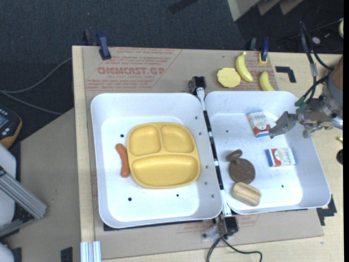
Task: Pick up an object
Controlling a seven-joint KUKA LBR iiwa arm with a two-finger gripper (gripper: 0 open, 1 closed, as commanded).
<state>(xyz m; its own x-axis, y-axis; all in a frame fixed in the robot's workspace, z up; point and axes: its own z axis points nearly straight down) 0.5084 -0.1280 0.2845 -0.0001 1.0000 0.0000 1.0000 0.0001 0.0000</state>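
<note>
My gripper (292, 130) hangs over the right part of the right bin (305, 198), its two dark fingers spread open with nothing between them. The left fingertip is just right of a small white carton (257, 123) with red and blue print. A second small carton (281, 157) lies just below the gripper. Further left in the same bin lie a round brown patty (241, 170), a small brown lump (235, 155) touching its top, and a tan bread roll (246, 194).
The left bin (106, 201) holds a yellow divided plate (162, 154) and an orange sausage (123, 160) to its left. Behind the right bin, on the bench, lie two bananas (244, 67) (265, 81) and a yellow wavy disc (228, 77).
</note>
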